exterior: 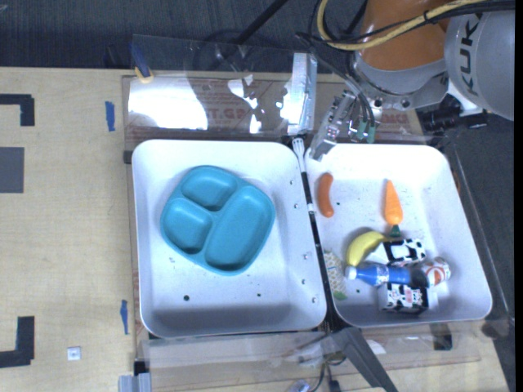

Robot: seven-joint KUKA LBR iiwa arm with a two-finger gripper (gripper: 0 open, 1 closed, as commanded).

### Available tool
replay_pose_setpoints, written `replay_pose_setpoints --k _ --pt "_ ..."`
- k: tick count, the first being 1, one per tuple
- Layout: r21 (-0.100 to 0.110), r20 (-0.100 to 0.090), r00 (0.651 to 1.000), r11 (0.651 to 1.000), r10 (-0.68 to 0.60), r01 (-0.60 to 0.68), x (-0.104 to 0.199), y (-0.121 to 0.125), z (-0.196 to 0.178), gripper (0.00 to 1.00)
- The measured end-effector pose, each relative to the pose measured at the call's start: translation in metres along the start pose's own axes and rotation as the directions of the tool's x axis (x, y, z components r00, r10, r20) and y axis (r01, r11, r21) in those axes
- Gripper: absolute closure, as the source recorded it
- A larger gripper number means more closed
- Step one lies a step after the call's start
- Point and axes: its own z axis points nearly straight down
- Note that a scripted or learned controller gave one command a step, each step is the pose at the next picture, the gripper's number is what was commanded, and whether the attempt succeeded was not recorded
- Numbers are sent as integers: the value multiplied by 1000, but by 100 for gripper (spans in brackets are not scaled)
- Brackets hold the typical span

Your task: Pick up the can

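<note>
A small white and red can [438,272] lies at the right end of a cluster in the lower part of the right bin [458,186]. It rests against a black-and-white patterned carton [404,299] and a blue bottle [380,275]. My gripper [321,144] hangs over the top left corner of the right bin, near the divider between the bins. It is far from the can and there is nothing in it.
In the right bin, a yellow banana [364,246], an orange carrot [393,203] and a reddish sausage [325,194] lie between the gripper and the cluster. A second patterned carton [404,251] sits by the banana. The left bin [151,292] holds a blue divided plate [217,218].
</note>
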Motion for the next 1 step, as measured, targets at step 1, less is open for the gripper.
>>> replay_pose_setpoints --k 1 --pt "1 0 974 974 227 -227 20 33 -160 100"
